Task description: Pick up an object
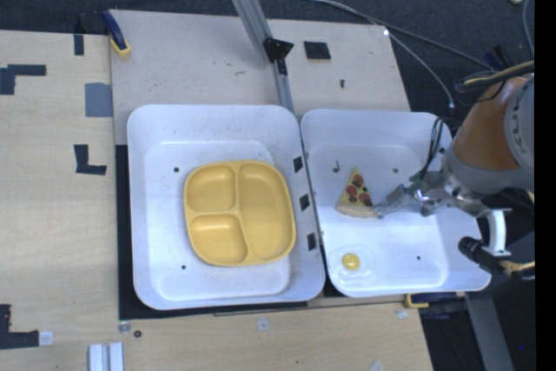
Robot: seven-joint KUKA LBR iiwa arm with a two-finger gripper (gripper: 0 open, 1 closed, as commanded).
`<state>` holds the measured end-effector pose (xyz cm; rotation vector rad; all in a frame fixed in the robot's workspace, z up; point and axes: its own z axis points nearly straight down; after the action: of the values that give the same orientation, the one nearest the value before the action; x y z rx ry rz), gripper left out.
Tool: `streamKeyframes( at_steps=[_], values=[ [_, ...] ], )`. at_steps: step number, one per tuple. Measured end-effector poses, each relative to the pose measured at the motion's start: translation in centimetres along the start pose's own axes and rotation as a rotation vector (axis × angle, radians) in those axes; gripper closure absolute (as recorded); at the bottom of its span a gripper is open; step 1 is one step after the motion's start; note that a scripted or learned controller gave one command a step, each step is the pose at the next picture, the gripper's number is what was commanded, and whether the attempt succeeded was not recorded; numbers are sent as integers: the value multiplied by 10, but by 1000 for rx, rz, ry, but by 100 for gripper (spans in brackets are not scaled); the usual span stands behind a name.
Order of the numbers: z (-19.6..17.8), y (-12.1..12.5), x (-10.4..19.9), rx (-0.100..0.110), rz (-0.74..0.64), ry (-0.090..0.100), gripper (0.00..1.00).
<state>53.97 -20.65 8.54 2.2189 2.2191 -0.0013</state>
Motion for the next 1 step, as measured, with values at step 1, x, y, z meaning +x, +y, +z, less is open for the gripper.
streamKeyframes(
  at_steps=[1],
  values=[
    [-13,2,0,-6,-1,-3,100]
  ],
)
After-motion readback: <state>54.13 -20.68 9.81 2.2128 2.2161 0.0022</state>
